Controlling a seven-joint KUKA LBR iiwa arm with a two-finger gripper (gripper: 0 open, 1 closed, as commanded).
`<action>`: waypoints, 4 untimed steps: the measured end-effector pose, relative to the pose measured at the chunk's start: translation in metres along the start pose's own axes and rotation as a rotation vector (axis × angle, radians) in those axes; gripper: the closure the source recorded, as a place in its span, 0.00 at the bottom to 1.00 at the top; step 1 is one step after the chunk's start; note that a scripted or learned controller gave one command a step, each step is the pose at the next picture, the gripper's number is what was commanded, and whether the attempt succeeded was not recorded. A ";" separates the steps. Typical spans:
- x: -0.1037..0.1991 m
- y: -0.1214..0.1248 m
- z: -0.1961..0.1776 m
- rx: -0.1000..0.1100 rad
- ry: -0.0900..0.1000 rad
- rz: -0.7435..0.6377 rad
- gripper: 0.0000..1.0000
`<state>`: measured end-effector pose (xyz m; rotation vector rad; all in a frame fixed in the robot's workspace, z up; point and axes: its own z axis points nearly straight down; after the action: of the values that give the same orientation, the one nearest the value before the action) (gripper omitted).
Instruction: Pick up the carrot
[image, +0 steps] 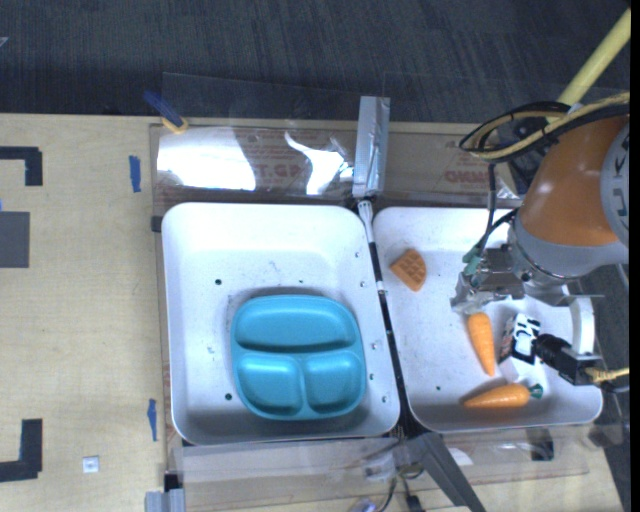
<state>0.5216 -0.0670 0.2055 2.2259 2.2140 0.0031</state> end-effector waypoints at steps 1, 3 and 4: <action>-0.095 -0.041 0.056 0.007 -0.001 0.030 1.00; -0.098 0.012 0.094 -0.034 -0.015 0.008 0.00; -0.092 0.005 0.098 -0.062 -0.017 0.186 0.00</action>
<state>0.5260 -0.1592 0.1076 2.3793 1.9616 0.0514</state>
